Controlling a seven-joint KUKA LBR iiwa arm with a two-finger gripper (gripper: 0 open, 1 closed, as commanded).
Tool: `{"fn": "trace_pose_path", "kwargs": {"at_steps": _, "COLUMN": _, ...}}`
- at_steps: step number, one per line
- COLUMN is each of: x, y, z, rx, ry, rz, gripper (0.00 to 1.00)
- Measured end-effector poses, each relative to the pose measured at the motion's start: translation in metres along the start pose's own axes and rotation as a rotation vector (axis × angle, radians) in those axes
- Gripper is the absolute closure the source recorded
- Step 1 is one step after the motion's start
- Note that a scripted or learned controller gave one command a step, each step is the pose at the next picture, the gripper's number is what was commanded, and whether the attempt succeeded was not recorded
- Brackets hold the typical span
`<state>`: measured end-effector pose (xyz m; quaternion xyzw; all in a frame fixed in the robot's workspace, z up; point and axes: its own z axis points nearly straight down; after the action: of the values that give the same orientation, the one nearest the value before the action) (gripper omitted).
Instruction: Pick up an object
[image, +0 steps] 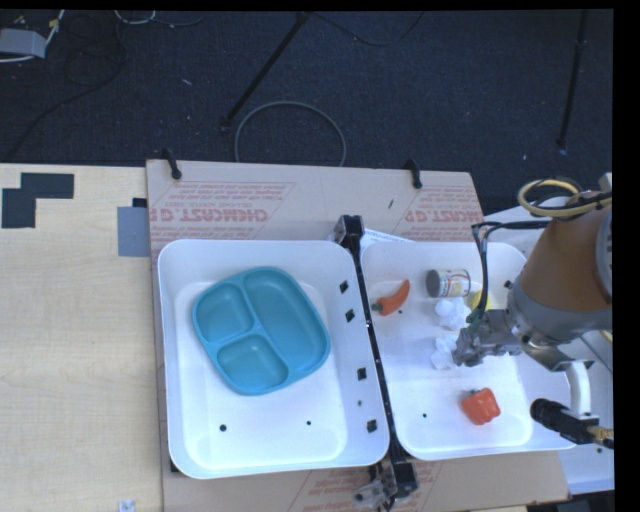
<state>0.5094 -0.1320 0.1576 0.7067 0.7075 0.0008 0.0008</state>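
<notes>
In the right-hand bin (505, 440) of a two-bin bench, the KUKA arm's gripper (470, 347) hangs low over a small crumpled white object (443, 352), which lies touching or just beside its tip on the side toward the divider (365, 340); whether the fingers are spread or closed cannot be made out from this slanted overhead view, and nothing is visibly held between them. A second white lump (446, 311) sits just beyond the first, toward the bin's far wall, with a small jar lying on its side (447, 283) past that, its long axis running roughly across the bin. An orange carrot-shaped piece (395, 297) rests near the divider, angled from the bin's middle up toward the far wall, and an orange-red block (481, 406) lies apart from the others toward the near wall, on the arm's own side. The closest candidate appears to be the crumpled white object, a short shift toward the divider away. Room looks fair: bare bin floor opens toward the divider and the near wall, though the neighbouring lump crowds the far side. The left-hand bin (200, 440) holds a blue sectioned plate (260, 328), well apart from the work.
</notes>
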Motion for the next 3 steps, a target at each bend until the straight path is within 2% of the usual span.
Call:
{"fn": "trace_pose_path", "kwargs": {"at_steps": 1, "x": -0.006, "y": -0.007, "z": -0.049, "rx": 0.0, "ry": -0.001, "rz": 0.001, "gripper": 1.0}}
{"fn": "trace_pose_path", "kwargs": {"at_steps": 2, "x": -0.009, "y": 0.002, "z": -0.096, "rx": 0.0, "ry": -0.001, "rz": 0.0, "gripper": 1.0}}
{"fn": "trace_pose_path", "kwargs": {"at_steps": 3, "x": 0.045, "y": 0.016, "z": -0.101, "rx": 0.004, "ry": 0.002, "rz": -0.004, "gripper": 1.0}}
